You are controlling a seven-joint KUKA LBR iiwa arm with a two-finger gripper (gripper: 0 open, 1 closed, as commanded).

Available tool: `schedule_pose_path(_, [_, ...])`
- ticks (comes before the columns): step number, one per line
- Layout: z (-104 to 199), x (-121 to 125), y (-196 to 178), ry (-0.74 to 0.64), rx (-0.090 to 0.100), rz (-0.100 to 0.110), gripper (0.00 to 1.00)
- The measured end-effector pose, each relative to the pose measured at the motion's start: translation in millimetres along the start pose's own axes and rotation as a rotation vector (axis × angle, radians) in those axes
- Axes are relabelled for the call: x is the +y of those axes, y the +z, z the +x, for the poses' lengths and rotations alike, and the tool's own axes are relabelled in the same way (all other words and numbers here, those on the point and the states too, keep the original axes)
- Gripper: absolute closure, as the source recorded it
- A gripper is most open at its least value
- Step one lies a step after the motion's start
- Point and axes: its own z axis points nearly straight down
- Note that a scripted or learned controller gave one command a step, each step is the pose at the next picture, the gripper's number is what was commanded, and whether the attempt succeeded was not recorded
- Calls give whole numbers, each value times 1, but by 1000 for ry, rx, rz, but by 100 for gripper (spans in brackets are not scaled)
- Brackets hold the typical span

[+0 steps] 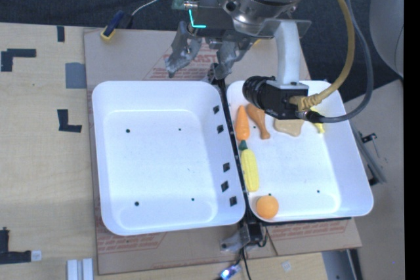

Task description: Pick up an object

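Overhead, I saw the gripper (200, 63) hanging above the far rim of the left bin (108, 98), its two fingers (179, 57) spread apart with nothing between them. The objects lay in the right bin (341, 167): a carrot (242, 123) and an ear of corn (249, 169) along the near-side divider, an orange ball (267, 207) at the front corner, and a drumstick (258, 122) beside a tan piece (289, 126).
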Motion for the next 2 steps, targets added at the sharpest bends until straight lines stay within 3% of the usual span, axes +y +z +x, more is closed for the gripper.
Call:
schedule_pose_path(1, [1,0,-10,-1,0,0,100])
schedule_pose_path(2, [1,0,-10,-1,0,1,0])
